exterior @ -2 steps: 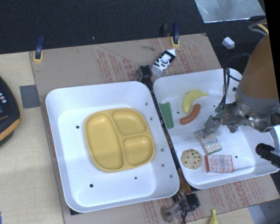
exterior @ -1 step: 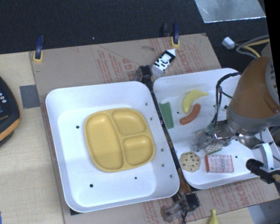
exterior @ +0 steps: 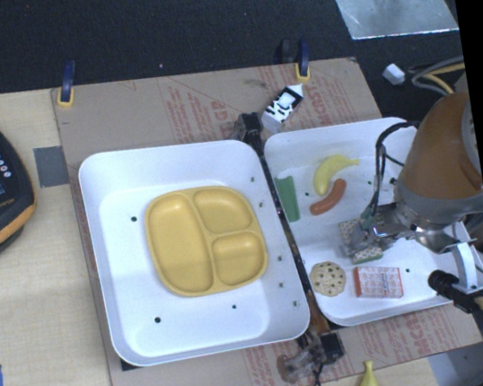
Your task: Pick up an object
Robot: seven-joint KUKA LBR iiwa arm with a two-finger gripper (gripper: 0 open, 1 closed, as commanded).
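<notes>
Sausage point(exterior: 328, 197) (smooth, reddish, curved) lies in the right white bin point(exterior: 329, 314) beside a yellow banana point(exterior: 332, 169); the claw point(exterior: 365, 241) sits over a speckled packet point(exterior: 361, 239), fingers' spread unclear.

A single fixed camera hangs above the counter point(exterior: 43, 319) and looks down at a slant, far enough back to take in both white bins whole. The claw point(exterior: 368, 236) sits low in the right bin point(exterior: 302, 146), toward the frame's right side; the left bin point(exterior: 110, 254) lies well to the claw's left. Beyond the claw, at the frame's top, dark floor point(exterior: 151, 20) shows past the counter's far edge.
</notes>
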